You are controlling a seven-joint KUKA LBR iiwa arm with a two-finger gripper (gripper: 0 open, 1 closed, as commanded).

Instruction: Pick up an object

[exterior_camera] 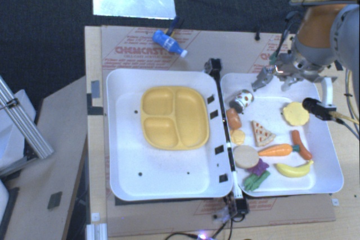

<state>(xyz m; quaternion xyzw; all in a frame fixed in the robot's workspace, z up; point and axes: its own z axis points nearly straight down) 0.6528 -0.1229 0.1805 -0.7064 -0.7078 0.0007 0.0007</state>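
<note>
Several toy foods crowd the right bin [336,168], so the hand [277,79], spread open and empty above its far edge, should drop straight onto the nearby can-like toy [242,100], clear of the sausage [233,119] beside it.

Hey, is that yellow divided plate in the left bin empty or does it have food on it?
Empty. The yellow plate shows all three compartments bare; the toy food lies in the right bin.
</note>
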